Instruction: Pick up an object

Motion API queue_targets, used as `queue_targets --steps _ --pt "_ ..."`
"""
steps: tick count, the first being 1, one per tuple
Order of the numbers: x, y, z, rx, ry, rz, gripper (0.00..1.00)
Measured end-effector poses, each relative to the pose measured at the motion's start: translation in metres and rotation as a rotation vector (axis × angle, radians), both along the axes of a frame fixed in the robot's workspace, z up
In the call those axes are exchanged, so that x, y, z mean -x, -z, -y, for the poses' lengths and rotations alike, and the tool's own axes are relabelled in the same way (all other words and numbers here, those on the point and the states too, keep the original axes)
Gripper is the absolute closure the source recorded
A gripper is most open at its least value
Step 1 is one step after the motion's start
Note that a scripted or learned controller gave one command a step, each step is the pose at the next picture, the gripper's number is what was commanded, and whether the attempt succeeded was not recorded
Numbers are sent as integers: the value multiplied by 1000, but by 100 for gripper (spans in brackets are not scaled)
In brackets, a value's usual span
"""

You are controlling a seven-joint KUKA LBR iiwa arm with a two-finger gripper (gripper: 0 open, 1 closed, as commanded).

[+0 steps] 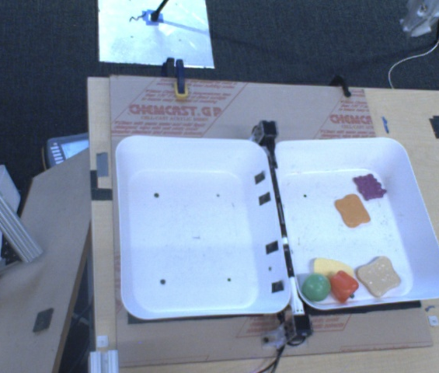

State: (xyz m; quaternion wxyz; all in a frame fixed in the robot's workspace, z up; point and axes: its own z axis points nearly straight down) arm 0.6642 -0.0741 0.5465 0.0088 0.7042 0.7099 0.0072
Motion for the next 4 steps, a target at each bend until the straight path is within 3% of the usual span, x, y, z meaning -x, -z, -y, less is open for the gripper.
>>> queue_targets --steps 1,2,3,4 --pt "3 83 52 -1 11 -27 100" --pt "-4 158 72 -2 9 -27 100" --pt "0 20 14 -1 -2 -3 100" --pt "-4 138 44 -3 9 -31 100"
